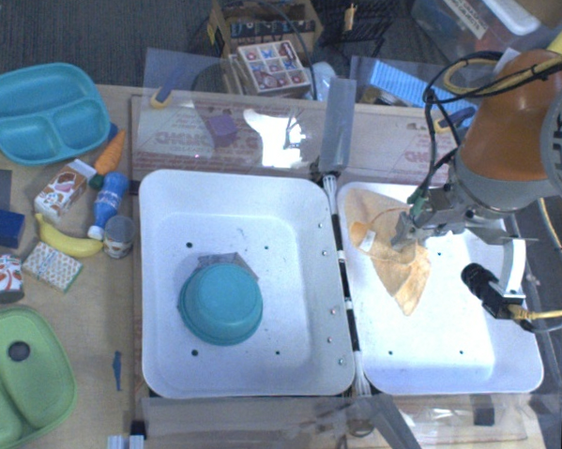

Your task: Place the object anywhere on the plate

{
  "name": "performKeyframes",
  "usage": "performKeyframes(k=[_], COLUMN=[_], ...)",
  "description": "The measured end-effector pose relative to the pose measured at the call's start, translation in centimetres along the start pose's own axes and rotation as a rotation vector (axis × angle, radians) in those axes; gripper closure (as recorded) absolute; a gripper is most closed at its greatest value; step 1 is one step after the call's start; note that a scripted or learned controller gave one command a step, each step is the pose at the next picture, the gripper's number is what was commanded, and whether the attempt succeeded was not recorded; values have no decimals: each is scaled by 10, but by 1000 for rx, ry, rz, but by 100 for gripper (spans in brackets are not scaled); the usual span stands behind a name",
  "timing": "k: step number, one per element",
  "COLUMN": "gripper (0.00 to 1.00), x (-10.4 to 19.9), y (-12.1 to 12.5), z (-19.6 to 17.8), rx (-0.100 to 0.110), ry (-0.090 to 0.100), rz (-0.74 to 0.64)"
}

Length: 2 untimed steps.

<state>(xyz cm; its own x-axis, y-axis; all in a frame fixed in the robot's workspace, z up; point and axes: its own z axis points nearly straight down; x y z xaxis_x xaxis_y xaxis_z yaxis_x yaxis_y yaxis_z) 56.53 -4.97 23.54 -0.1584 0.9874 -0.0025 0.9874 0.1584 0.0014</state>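
A thin, translucent tan piece like a cloth or bag (401, 267) lies crumpled in the right bin (462, 355), with a small orange spot near its left side. My gripper (413, 224) points down onto its upper middle and touches or nearly touches it. The arm's grey and orange body hides the gripper's top. The plate is a round teal dish (220, 303) in the left bin (168, 222), lying on a small grey patch, well to the left of the gripper.
A raised divider (340, 269) separates the two bins. A black cylinder on a white bracket (489, 286) hangs off the arm over the right bin. Toys, a banana (66, 239), a teal tray (47, 113) and a green tray (15, 374) lie on the bench at the left.
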Motion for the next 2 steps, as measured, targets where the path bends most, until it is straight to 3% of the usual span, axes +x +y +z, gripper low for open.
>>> performKeyframes(k=[1,2], gripper=[100,100], x=[51,130], y=[29,-13], z=[50,51], rx=[3,3], ry=[2,3], rz=[-179,-297])
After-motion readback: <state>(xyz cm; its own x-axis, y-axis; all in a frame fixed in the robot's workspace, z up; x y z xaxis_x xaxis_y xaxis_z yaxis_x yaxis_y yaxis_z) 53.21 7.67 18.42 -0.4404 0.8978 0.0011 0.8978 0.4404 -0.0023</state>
